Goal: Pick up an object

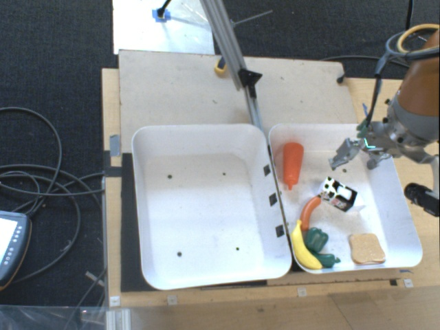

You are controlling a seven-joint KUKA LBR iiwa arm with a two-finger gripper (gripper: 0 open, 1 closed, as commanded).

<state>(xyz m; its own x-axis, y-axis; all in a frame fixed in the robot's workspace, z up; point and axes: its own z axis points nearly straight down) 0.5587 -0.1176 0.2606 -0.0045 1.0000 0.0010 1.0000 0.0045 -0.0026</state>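
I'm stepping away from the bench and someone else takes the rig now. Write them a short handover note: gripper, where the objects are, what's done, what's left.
Gripper: above the right bin's upper part, holding nothing visible; finger state unclear.
Right bin: carrot near the divider, black-and-white toy mid-bin, banana, green toy and bread slice along the front edge.
Done: nothing picked.
Left: descend on one object, grasp, lift. The black-and-white toy lies nearest.
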